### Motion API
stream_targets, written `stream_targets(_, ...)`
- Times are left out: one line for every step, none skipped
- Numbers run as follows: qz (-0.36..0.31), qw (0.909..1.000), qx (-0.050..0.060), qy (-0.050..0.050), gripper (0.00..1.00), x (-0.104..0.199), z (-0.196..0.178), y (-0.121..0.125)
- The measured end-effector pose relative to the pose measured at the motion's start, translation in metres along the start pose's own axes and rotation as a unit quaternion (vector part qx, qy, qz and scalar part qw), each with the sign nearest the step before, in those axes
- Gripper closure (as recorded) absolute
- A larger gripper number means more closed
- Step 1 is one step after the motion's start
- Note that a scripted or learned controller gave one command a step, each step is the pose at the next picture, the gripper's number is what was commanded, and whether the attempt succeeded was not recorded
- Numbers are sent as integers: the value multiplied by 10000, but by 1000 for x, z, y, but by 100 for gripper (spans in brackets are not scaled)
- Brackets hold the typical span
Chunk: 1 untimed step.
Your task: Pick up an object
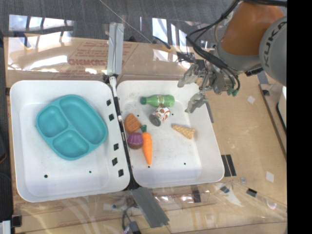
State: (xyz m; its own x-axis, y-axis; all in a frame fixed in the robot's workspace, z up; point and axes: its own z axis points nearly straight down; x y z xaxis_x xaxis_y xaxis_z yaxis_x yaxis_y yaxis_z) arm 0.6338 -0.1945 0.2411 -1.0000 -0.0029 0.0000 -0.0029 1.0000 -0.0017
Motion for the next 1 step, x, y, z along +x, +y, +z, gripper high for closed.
stream_targets(594, 9982, -22, 58, 0, 3, 128, 17)
